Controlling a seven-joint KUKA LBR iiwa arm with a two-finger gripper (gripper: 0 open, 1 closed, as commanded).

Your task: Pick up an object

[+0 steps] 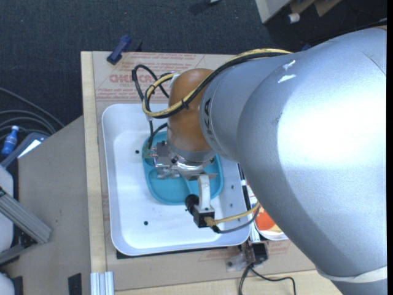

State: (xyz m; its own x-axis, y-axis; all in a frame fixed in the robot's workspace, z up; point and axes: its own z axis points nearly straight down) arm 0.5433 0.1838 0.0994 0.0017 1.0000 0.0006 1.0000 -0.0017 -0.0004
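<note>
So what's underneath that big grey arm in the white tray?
A blue dish-like object lies in the left bin beneath the wrist. The arm covers its upper part and most of the other bin.

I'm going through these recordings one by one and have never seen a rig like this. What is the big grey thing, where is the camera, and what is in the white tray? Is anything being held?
The big grey shape is a robot arm, reaching in from the right of the picture. The orange band sits just above its wrist, with yellow and black cables looped around it. The camera is fixed above the bench and looks down at a slant, so the arm hides much of the scene.

The arm is lowered into the left white bin, which rests on a wooden bench. Under the wrist lies a blue object, possibly a dish or a lid. The gripper hangs right over it, but its tip is hidden by the wrist, so I cannot tell if anything is held. An orange and white item peeks out at the arm's lower edge, to the right.
</note>
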